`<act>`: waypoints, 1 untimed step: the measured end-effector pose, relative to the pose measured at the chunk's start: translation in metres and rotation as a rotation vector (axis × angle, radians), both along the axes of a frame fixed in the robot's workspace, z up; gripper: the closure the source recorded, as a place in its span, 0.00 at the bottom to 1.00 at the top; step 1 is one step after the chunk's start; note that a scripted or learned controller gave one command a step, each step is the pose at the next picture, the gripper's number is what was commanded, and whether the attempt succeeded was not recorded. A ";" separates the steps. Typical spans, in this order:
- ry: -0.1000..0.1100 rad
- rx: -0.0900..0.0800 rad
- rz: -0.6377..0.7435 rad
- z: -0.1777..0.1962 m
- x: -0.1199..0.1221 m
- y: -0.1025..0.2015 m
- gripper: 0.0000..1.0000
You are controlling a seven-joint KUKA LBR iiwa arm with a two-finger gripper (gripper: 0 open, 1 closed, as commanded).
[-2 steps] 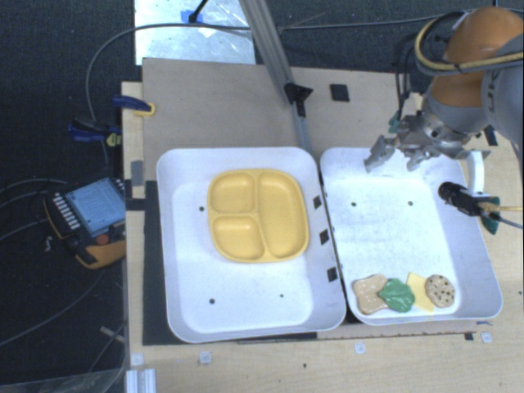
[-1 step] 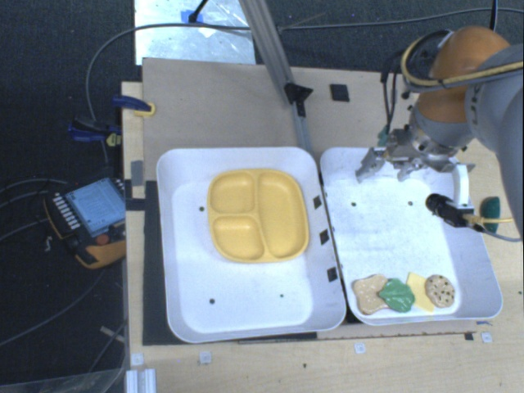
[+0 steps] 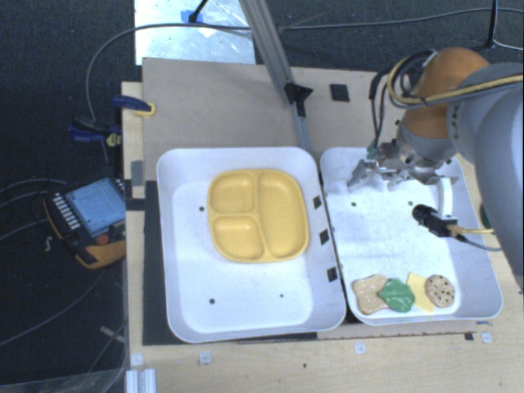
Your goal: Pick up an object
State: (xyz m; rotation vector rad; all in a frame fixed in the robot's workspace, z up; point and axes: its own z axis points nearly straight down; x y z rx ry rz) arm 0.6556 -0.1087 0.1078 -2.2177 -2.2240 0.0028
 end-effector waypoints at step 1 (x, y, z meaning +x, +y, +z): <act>-0.004 0.000 0.000 -0.023 0.001 0.000 0.00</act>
